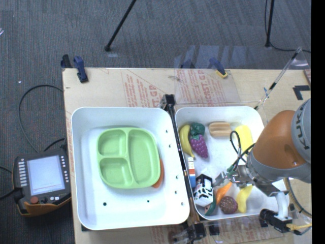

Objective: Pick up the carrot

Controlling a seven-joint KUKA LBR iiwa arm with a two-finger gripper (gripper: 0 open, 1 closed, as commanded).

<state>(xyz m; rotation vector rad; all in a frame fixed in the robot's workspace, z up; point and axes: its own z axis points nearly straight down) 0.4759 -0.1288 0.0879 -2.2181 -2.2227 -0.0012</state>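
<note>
The carrot (222, 191) is a small orange piece lying at a slant near the front of the right bin (254, 115). It sits between a black-and-white toy (204, 192) and a brown ball (228, 205). My gripper (231, 178) hangs just above and to the right of the carrot, at its upper end, under the grey arm with the orange band (278, 142). Whether it touches the carrot is hidden by the wrist.
The right bin also holds a banana (185, 139), purple grapes (199, 144), a tan bun (220, 129), two yellow pieces (244, 136) (244, 197) and a marker (191, 170). The left bin (81, 136) holds a green divided plate (128, 157).
</note>
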